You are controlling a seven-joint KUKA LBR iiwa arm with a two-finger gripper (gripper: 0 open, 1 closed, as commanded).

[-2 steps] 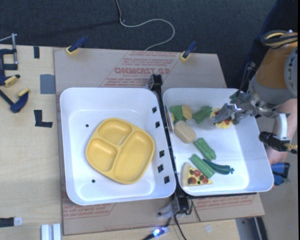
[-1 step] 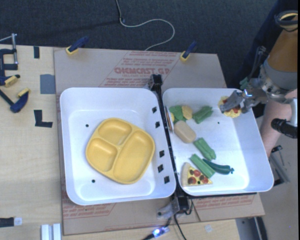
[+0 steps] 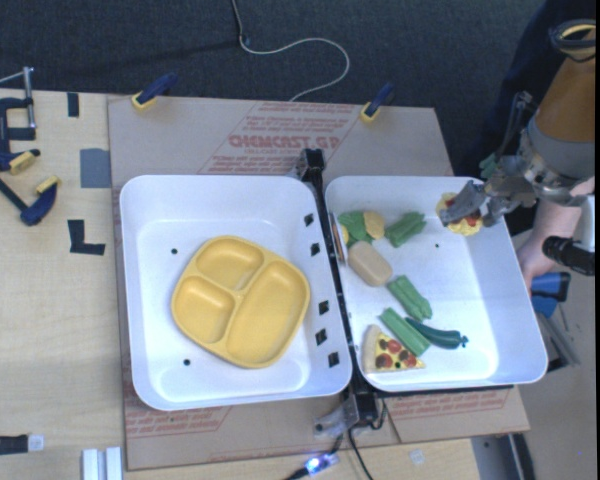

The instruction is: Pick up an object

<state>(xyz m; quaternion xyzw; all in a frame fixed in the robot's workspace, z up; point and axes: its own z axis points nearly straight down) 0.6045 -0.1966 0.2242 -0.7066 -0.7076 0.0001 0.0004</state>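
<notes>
Pincer [image 3: 464, 211] grips yellow-red toy [image 3: 466, 225].

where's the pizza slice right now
The pizza slice lies in the right bin, at its near left corner, just below a green pod and the dark green vegetable.

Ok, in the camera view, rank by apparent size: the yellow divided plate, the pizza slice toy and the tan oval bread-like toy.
1. Yellow divided plastic plate, by far the largest.
2. Triangular pizza slice toy.
3. Tan oval bread-like toy, only slightly smaller; nearly alike.
</notes>
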